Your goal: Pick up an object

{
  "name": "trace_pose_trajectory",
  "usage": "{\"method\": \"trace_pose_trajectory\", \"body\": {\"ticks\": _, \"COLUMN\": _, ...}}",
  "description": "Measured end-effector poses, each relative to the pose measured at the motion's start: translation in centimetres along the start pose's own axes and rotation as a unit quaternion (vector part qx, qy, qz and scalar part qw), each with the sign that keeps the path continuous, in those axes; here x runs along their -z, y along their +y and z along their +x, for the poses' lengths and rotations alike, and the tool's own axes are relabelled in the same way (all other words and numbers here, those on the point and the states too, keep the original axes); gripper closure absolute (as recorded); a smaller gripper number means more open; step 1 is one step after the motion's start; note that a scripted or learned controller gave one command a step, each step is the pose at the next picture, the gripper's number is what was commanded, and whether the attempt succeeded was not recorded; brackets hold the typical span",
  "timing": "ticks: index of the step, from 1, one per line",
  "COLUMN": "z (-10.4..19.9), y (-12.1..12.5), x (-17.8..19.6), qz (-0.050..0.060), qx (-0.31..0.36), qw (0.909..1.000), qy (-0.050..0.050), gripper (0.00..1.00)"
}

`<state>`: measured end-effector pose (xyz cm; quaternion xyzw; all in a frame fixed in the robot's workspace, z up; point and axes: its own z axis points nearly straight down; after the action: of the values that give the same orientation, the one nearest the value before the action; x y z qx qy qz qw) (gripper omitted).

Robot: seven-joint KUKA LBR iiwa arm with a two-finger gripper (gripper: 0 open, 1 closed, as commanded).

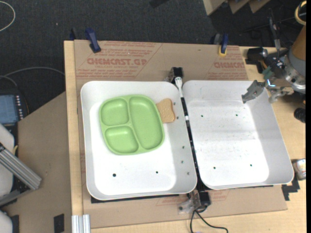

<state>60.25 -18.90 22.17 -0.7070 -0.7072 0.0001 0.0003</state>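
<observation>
I am hovering my hand point(256, 92), fingers apart and holding nothing, over the right bin point(228, 144); next I must reach the plate point(131, 124) or cracker point(166, 110).

The arm point(297, 57) is cut off by the right edge; the plate point(132, 125) overlaps the cracker's point(166, 110) left side.

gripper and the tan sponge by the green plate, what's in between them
In the camera view, the gripper hangs over the right bin. Between it and the tan sponge lie bare bin floor and the two bins' adjoining rims.
</observation>
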Motion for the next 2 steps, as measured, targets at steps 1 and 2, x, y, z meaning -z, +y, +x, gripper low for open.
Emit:
{"method": "trace_pose_trajectory", "body": {"ticks": 1, "z": 4.4, "y": -4.6, "x": 24.9, "qz": -0.011, "qx": 0.002, "qw": 0.9999, "qy": -0.002, "gripper": 0.00}}
{"method": "trace_pose_trajectory", "body": {"ticks": 2, "z": 0.7, "y": -11.8, "x": 32.0, "qz": -0.007, "qx": -0.003, "qw": 1.0000, "qy": -0.003, "gripper": 0.00}}
